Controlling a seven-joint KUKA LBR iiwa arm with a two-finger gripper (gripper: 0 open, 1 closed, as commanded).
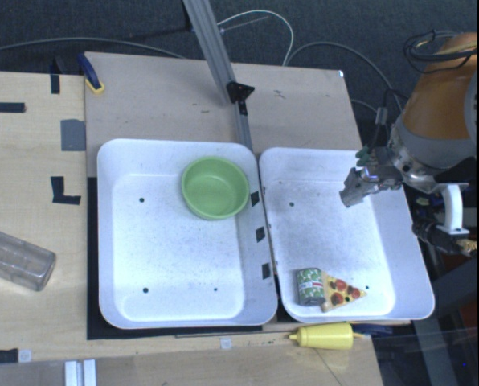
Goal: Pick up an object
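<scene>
While the gripper hovers over the right bin, blur hides whether its fingers are spread.

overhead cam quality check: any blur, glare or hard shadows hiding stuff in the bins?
Camera view: soft overall and low in detail; the gripper is smeared, its finger state unreadable. Lighting is even, without hard shadows; the white right bin looks bright but not blown out. The green bowl and the small can stay distinguishable.

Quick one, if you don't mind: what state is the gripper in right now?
Gripper: cannot be told whether open or closed; it hangs over the right bin, far corner, apart from the can and pizza slice.
</scene>
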